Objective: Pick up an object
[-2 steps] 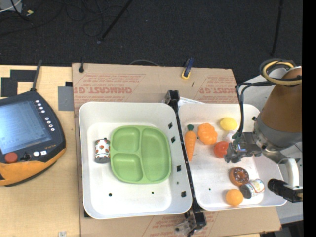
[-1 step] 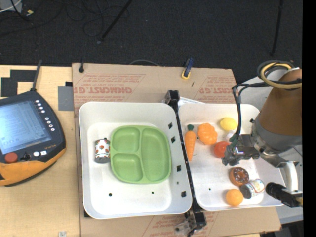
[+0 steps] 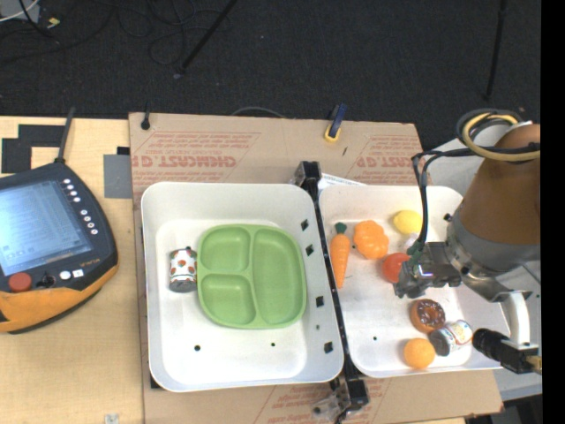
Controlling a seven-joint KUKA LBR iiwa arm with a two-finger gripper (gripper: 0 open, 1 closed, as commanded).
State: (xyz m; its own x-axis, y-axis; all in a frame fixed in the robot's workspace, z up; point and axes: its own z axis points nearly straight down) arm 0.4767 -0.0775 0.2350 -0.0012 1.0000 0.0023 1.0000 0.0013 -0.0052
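Observation:
My gripper [image 3: 415, 276] hangs low over the right bin [image 3: 375, 343], just right of a red tomato-like toy [image 3: 393, 266] and above a brown donut [image 3: 427, 314]. Its metal head hides the fingertips. Around it lie an orange carrot [image 3: 339, 256], an orange pepper [image 3: 370, 238], a yellow lemon [image 3: 407, 222], an orange ball [image 3: 418, 352] and a small patterned can [image 3: 455, 336]. Nothing is seen between the fingers.
The left bin [image 3: 172, 343] holds a green divided plate [image 3: 251, 275] and a small patterned can [image 3: 183, 269] at its left. A black clamp bar [image 3: 323, 276] divides the bins. A teach pendant [image 3: 48, 237] lies far left. The arm's body [image 3: 499, 206] covers the right bin's right side.

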